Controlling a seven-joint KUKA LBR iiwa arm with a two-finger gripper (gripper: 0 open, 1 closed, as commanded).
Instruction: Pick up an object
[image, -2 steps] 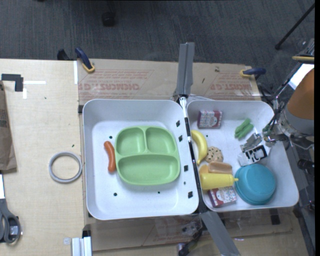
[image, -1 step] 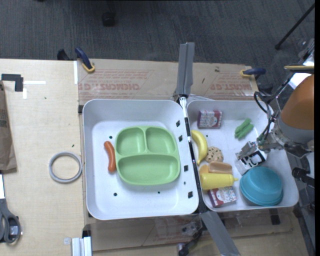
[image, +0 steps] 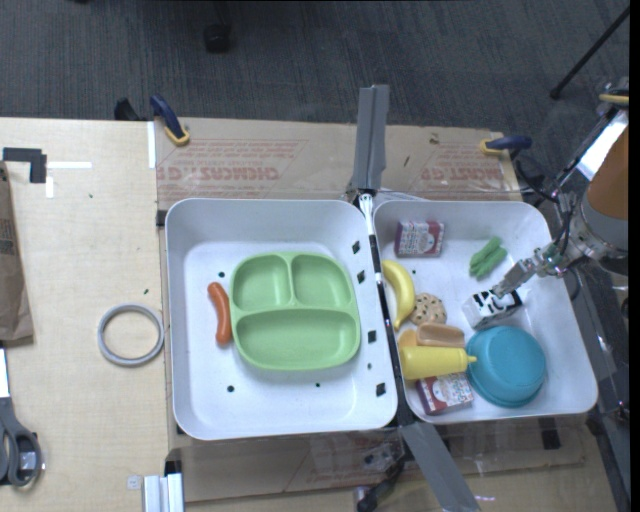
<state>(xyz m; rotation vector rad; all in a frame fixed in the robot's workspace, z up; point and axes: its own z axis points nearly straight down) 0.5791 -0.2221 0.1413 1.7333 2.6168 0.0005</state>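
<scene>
My gripper (image: 495, 302) hangs low in the right bin (image: 452, 270), just above the blue bowl (image: 507, 365) and below a green pea pod (image: 488, 257). To its left lie a banana (image: 399, 290), a cookie (image: 429, 307), a hot dog (image: 440, 335) and a yellow bottle (image: 432, 360). A red packet (image: 418, 238) sits at the bin's back, and another packet (image: 445, 393) at its front. The left bin (image: 182, 330) holds a green divided plate (image: 295, 310) with an orange sausage (image: 219, 312) beside it. I see nothing lifted off the bin floor.
A grey tape ring (image: 131, 333) and scissors (image: 18, 455) lie on the bench left of the bins. Blue clamps (image: 170, 118) sit at the back edge. A metal bar (image: 370, 140) runs along the seam between the bins.
</scene>
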